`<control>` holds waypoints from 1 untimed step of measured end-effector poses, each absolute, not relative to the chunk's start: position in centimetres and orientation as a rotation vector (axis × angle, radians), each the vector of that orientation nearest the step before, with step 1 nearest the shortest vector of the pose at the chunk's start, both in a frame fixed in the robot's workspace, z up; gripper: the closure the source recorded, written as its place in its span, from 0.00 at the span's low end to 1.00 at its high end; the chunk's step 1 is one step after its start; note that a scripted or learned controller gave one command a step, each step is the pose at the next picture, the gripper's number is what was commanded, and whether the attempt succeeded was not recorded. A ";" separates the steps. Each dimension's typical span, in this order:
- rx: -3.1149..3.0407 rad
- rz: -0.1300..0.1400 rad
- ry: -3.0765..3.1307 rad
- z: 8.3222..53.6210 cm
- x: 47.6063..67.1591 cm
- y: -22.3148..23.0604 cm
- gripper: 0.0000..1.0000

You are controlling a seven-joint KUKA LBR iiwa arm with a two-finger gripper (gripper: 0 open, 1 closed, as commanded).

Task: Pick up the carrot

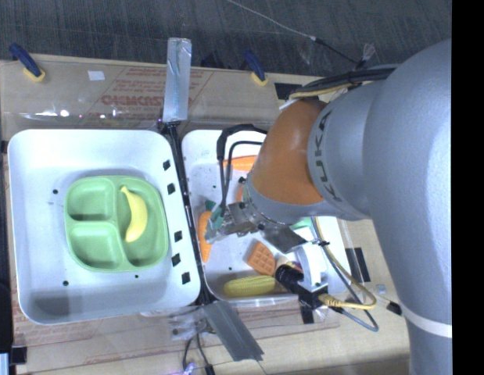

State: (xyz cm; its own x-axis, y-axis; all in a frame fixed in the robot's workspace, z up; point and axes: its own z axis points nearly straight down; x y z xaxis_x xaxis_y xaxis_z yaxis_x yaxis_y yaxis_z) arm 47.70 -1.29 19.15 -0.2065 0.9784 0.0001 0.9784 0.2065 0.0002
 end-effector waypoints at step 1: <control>2.123 -0.001 2.318 19.1 47.6 4.4 1.00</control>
